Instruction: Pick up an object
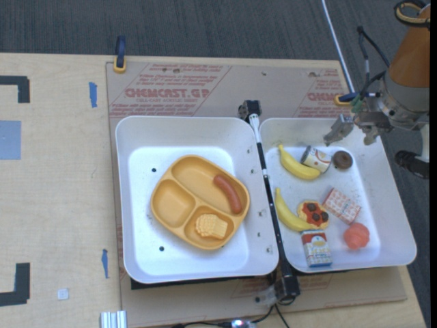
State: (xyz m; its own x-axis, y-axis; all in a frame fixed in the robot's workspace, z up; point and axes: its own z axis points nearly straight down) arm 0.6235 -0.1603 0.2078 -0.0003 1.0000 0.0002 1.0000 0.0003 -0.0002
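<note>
The jaws [351, 132] hang open and empty above the right bin [399, 203] (near a brown ball [341, 160]).

The arm [413, 60] is cut off by the right edge above its orange band.

Pale wooden surface [54, 203] on dark grey carpet [171, 12], seen from above.
A brown printed board [177, 91] lies on the surface, clamped by a yellow-and-blue clip [120, 53] well to the left of the claw [354, 130]. Blue tape strips [93, 94] and black corner marks [19, 87] dot the wood further left.
</note>
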